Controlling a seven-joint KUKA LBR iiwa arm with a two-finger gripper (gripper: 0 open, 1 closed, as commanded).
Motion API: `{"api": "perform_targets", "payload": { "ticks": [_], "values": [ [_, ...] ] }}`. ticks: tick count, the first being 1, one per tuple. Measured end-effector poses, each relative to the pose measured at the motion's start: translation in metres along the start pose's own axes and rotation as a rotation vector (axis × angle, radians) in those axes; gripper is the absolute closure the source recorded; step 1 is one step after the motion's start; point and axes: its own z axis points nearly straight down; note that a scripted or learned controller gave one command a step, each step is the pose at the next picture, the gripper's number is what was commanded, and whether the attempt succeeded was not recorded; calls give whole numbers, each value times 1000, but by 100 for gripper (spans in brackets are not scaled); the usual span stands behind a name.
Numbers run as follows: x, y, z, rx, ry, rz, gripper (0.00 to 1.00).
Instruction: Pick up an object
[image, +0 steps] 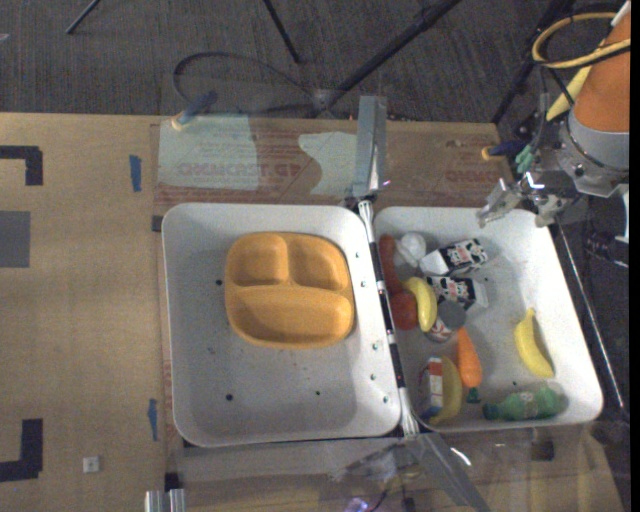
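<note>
The right bin (574, 300) holds several small items. Along its left side lie a white bottle (410, 245), two cow-patterned cartons (462, 254), a small banana (422, 302) and a red tomato (403, 311). An orange carrot (468, 358), a larger banana (533, 343) and a green bottle (526, 403) lie nearer the front. My gripper (520, 207) hangs over the bin's far right corner, above and to the right of the cartons. It is open, with nothing between its fingers.
The left bin (200, 380) carries an orange divided plate (290, 288). A metal divider rail (380, 300) runs between the two bins. Another banana (451, 392) and a small carton (432, 380) sit at the right bin's front left. Cables hang beside the arm at the top right.
</note>
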Motion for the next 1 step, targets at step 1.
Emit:
{"api": "perform_targets", "payload": {
  "ticks": [1],
  "values": [
    [-36,-43,88,0,0,-179,0]
  ]
}}
